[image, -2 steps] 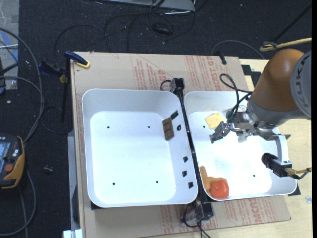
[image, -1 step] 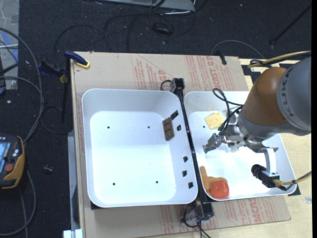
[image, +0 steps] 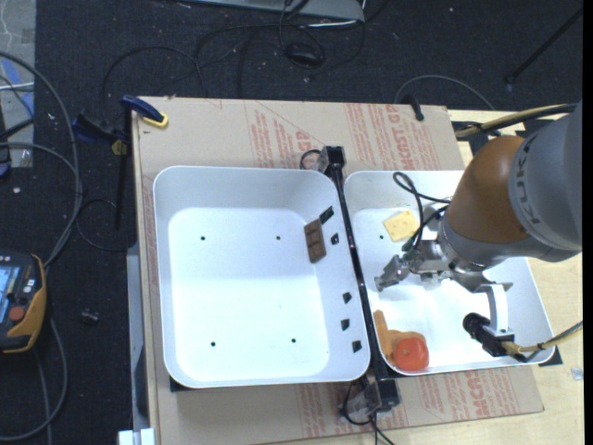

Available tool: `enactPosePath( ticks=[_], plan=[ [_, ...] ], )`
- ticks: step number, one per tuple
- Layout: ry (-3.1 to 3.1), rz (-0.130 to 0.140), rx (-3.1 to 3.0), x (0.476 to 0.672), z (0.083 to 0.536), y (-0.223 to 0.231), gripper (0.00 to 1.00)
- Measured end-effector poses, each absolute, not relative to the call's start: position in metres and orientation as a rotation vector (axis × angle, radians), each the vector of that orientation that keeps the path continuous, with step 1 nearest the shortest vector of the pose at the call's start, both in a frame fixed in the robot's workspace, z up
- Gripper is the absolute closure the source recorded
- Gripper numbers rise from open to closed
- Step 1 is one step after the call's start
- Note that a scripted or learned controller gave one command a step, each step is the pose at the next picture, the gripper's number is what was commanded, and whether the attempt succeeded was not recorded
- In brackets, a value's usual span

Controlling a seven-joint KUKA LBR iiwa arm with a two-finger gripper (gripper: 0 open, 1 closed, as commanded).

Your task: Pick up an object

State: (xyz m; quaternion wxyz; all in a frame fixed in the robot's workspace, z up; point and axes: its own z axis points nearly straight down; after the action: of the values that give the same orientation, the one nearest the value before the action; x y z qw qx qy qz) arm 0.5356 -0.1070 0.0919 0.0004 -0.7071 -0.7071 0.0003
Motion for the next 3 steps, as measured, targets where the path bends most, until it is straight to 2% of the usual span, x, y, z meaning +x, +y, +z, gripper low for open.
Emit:
enactPosePath(
  ticks=[1,3],
  plan=[
    [-2.221,0.000,-2.221,0.536,0.102,-0.107,1.00],
    [-2.225,-0.004,-2.222,0.545,0.210,-0.105,1.00]
  ],
)
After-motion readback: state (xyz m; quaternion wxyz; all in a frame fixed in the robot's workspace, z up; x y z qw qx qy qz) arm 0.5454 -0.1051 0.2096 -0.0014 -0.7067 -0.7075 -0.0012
